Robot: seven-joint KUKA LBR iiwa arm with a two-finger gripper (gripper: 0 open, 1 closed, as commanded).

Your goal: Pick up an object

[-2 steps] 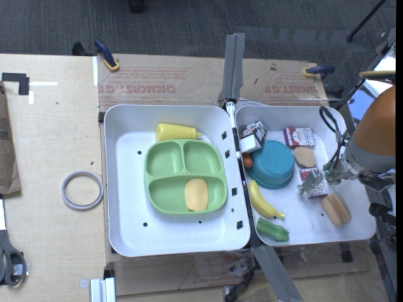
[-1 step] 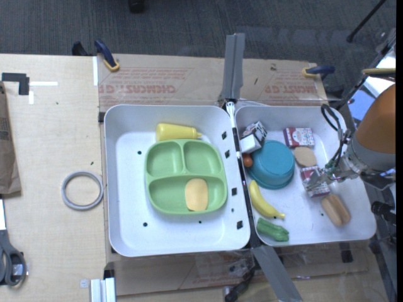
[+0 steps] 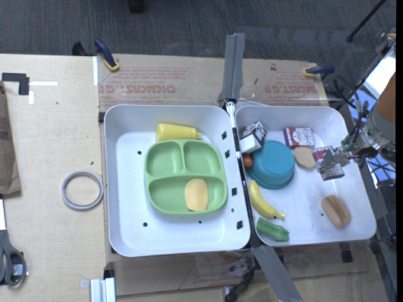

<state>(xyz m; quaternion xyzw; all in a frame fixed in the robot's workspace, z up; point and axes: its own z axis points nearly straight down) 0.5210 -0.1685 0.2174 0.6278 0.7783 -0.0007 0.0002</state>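
Pincer [image 3: 330, 163] above right bin [image 3: 352, 231]

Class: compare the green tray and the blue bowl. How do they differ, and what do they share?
The tray is green, squarish and divided; the bowl is blue, round and undivided. The tray lies in the left bin, the bowl in the right bin. Both are dishes.

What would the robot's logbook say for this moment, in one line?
phase: reaching | gripper: over right bin, near tan cookie | held: nothing visible | green tray: left bin
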